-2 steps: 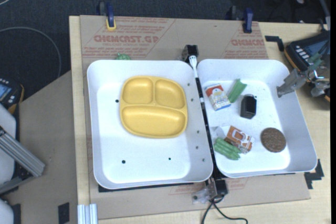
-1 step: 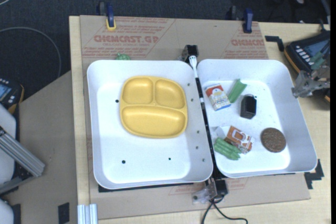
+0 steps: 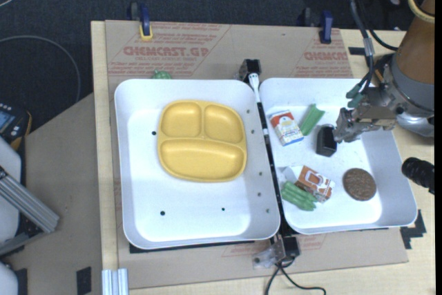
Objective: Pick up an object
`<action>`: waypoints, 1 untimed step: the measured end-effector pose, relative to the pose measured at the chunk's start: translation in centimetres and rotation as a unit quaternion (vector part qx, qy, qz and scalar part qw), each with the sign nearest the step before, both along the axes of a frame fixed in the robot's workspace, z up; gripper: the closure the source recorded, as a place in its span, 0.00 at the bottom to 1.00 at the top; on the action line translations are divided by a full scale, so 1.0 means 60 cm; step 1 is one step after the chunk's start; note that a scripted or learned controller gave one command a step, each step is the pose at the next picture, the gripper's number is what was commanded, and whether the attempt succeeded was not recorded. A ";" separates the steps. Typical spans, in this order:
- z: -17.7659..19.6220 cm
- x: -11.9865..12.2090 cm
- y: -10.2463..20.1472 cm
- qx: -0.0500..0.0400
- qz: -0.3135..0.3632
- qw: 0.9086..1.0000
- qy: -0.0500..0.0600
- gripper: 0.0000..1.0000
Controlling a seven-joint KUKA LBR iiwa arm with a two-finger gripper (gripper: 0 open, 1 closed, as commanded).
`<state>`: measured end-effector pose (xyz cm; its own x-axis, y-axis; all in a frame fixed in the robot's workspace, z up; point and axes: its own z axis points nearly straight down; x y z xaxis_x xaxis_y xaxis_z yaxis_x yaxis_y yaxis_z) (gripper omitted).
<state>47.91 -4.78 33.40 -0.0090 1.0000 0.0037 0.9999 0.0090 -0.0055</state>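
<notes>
The gripper (image 3: 330, 138) hung low over the right bin (image 3: 394, 207), in its upper middle part, and a small black block (image 3: 325, 141) sat right at its tip. The block stood upright, its long axis running roughly up and down the view. Whether the jaws were spread around it or pressed onto it could not be told; the wrist hid the gap. My guess was that this block was the target, lying just to the view's left of the wrist and directly under the tip.

Counted in the right bin:
- 1 black block
- 1 green stick (image 3: 311, 119), tilted, just up and left of the block
- 1 white-and-red packet (image 3: 286, 128), beside the stick
- 1 orange packet (image 3: 315, 182), lower in the bin
- 1 green pod cluster (image 3: 298, 196), touching the orange packet
- 1 brown disc (image 3: 360, 184), below the gripper, apart from the rest

The left bin (image 3: 138, 169) held 1 yellow tray (image 3: 202, 140) with 3 compartments. Both bins rested on 1 board surface (image 3: 110, 65).
</notes>
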 end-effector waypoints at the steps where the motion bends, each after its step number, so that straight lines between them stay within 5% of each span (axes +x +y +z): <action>1: 0.104 0.001 0.124 -0.001 0.000 1.000 -0.007 1.00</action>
